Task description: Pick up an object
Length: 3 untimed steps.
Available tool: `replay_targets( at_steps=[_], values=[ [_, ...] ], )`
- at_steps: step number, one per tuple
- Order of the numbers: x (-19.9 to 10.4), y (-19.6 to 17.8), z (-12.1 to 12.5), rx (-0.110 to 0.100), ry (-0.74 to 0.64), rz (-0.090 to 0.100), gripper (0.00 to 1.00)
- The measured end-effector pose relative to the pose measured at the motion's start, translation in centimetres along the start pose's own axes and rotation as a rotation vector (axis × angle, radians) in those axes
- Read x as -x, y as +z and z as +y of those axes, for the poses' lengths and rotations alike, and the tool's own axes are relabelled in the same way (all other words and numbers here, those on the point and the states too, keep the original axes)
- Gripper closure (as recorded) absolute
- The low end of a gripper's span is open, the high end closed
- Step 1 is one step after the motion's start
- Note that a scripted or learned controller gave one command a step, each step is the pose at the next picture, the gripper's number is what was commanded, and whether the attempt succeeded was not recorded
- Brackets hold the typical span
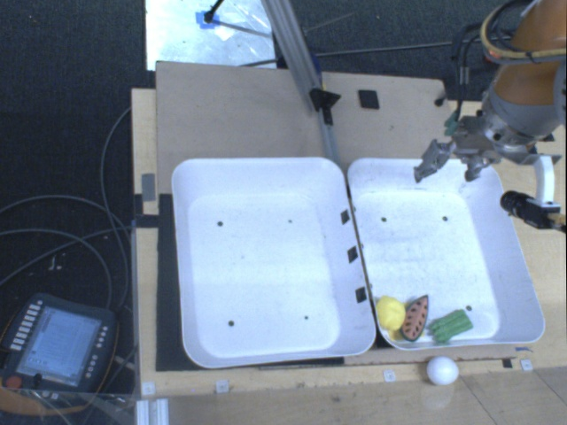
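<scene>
Three objects crowd right bin (496,237) near rim | hand (450,168) open, empty, over far rim | mid-floor bare

- The bench (266,113) carried two shallow white bins side by side: the left bin (190,193) and the right bin (523,299), their inner rims touching.
- A white ball (442,370) lay on the bench just beside the right bin's near edge.
- A small black square (368,99) sat beyond the bins.
</scene>
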State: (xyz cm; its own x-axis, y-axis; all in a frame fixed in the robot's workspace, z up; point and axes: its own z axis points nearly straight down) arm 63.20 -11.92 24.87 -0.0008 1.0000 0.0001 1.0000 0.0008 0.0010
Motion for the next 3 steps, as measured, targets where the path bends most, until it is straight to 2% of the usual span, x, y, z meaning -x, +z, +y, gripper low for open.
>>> replay_targets(
  at_steps=[1, 2, 3],
  values=[
    [-2.0, 6.3, -1.7, -0.005, -0.001, 0.001, 0.00],
    [2.4, 6.7, -4.9, -0.002, 0.041, -0.001, 0.00],
    [-3.1, 11.5, -5.7, -0.004, -0.003, 0.001, 0.00]
  ],
)
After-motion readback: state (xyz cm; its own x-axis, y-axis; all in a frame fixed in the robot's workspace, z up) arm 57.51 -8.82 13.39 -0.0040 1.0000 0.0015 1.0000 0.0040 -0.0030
